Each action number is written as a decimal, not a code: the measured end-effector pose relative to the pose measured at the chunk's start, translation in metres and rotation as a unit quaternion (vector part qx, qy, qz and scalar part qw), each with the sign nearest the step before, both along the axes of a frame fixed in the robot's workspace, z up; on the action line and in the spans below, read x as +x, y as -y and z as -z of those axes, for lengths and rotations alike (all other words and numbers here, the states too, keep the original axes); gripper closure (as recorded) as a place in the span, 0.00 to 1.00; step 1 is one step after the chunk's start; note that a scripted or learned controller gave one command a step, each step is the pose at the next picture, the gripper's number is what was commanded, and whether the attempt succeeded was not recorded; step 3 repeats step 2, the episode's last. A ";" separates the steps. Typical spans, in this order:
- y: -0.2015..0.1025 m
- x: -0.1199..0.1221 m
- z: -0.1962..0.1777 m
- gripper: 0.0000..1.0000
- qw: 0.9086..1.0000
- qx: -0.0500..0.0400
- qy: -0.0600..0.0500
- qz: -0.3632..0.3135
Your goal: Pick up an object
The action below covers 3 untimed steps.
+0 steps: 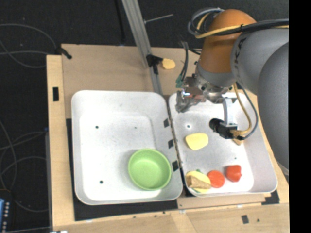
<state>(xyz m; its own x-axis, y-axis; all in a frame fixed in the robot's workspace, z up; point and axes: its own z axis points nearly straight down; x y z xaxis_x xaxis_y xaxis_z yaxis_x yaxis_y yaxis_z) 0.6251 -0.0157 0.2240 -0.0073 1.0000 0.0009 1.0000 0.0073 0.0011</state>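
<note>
Red and orange pieces are sitting at the near edge of the right bin point(252, 178): a red object point(233, 173), an orange ball point(216, 178) just beside it, and a yellow-and-tan piece point(198, 180) in the near left corner. A pale yellow lump point(196, 141) is lying a little farther back, apart from them, its long axis running roughly left to right. In the left bin point(97, 130) a green bowl point(149, 168) is resting near the front. Farther still, the gripper point(183, 101) is hanging over the far left corner of the right bin, and whether its fingers are apart or together I cannot tell. The pale lump is lying nearest to it, toward the camera and slightly rightward, so a short move that way looks likeliest. On the table point(107, 67) beyond the bins a small yellow item point(168, 63) is lying.
</note>
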 end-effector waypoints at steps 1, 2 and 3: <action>-0.060 0.007 -0.006 1.00 1.000 0.001 0.000 -0.001; -0.104 0.022 -0.022 1.00 1.000 0.001 0.001 -0.001; -0.104 0.022 -0.022 1.00 1.000 0.001 0.001 -0.001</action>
